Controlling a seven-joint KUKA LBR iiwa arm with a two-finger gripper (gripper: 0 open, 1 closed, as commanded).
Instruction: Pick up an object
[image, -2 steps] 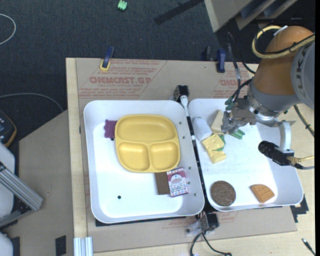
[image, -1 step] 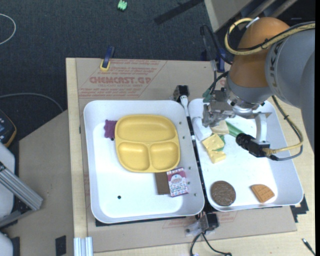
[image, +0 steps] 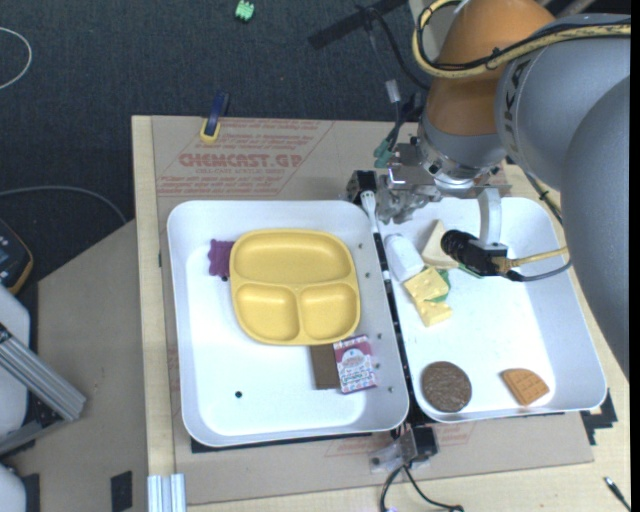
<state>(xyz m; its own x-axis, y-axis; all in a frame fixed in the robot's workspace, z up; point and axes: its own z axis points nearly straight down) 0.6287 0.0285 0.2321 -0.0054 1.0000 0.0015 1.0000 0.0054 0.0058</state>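
Observation:
My gripper (image: 398, 198) hangs over the far left corner of the right bin (image: 560, 300), close to the wall between the two bins. Just below it lies a white tube-like object (image: 403, 257), set lengthwise along that wall. Beside the tube sit a yellow block (image: 428, 294) with a bit of green under it and a pale beige wedge (image: 434, 243). A round brown disc (image: 446, 385) and an orange-brown piece (image: 524, 384) rest near the bin's front edge. The arm's grey body covers the bin's far right part.
The left bin (image: 200, 340) holds a yellow divided tray (image: 295, 284), a purple item (image: 220, 257) at its left, and a red-and-white packet (image: 354, 364) on a brown card. A black part with a yellow cable (image: 478, 252) hangs from the wrist over the right bin.

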